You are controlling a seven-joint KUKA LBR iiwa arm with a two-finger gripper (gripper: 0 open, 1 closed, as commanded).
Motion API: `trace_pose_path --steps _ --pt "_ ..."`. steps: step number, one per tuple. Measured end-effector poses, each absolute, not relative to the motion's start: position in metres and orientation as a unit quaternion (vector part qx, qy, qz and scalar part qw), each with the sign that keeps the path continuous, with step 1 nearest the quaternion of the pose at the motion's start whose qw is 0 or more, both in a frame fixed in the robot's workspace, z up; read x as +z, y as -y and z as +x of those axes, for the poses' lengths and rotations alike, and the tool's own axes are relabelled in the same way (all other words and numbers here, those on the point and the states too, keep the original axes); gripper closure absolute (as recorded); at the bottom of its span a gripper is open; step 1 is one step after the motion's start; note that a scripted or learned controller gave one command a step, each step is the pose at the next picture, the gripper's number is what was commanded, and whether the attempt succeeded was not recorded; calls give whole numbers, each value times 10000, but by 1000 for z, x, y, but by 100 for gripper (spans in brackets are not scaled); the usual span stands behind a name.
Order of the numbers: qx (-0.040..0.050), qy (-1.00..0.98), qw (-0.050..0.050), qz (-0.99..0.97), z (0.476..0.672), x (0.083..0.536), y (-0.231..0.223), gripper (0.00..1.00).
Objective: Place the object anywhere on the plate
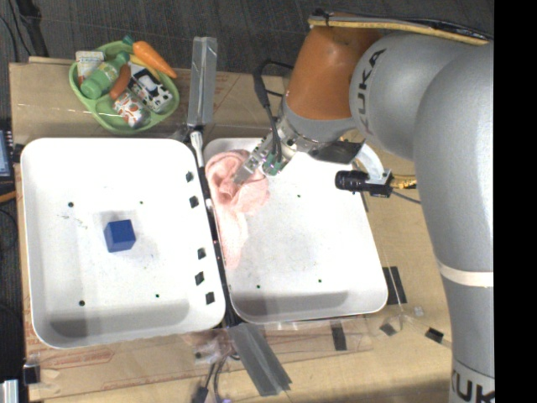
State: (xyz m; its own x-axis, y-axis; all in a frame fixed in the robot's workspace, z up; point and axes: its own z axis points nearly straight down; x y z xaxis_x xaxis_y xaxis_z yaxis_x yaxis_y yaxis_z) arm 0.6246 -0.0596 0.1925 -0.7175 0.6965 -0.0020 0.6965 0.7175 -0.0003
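Gripper [262, 163] sits low over the pink cloth [232, 200], bunched against the right bin's [336, 259] left wall; its grip state is impossible to tell. Plenty of bare floor rightward. Blue cube [120, 234] rests alone in the left bin [59, 183].

Pink cloth [231, 200] — soft, crumpled; bins [50, 225] — smooth plastic.

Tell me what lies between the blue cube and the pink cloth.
In the camera view, bare white bin floor, then the two bins' adjoining rims with black clips, separate the blue cube from the pink cloth.
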Motion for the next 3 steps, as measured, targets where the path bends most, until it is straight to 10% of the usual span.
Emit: trace_pose_path --steps 3 --pt "-4 -10000 -19 -23 605 246 -35 100"
